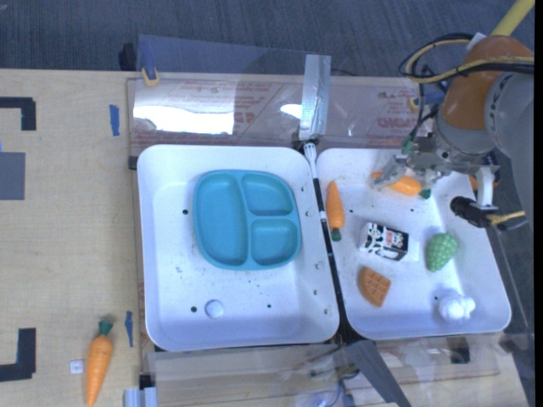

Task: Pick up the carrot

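Nearest you, a spare carrot (98, 361) lay outside the bins; the blue tray (247, 219) filled the left bin, the task's carrot (334, 208) lay beside the divider (untouched), and the gripper (413, 173) clasped an orange piece (405, 186).

Grey robot arm (513, 108) with rounded orange band, yellow and black cables looped above, small metallic gripper (413, 170) at its tip
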Robot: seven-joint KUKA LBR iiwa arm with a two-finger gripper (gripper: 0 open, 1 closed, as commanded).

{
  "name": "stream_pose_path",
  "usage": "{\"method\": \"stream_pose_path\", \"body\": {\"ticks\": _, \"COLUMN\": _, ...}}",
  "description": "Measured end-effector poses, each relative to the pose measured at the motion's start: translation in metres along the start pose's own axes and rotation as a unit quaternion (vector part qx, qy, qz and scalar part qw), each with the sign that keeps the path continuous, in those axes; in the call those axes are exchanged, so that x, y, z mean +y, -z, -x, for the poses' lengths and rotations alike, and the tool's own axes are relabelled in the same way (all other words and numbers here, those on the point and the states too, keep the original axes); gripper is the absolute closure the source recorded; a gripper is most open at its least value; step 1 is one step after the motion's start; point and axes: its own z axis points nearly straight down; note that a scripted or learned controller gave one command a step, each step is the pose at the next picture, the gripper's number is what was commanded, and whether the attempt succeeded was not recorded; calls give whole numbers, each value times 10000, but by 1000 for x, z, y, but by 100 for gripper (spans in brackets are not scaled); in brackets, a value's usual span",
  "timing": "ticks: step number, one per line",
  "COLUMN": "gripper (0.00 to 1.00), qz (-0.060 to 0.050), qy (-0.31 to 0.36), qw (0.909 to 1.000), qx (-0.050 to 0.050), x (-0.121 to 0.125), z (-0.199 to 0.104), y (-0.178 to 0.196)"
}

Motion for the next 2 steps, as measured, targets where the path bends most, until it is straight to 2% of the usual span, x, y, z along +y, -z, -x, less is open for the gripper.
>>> {"method": "stream_pose_path", "body": {"ticks": 1, "gripper": 100, "qz": 16, "qy": 17, "qw": 10000, "qx": -19, "x": 2, "z": 0, "y": 14}}
{"method": "stream_pose_path", "body": {"ticks": 2, "gripper": 100, "qz": 60, "qy": 66, "qw": 10000, "qx": -20, "x": -6, "z": 23, "y": 188}}
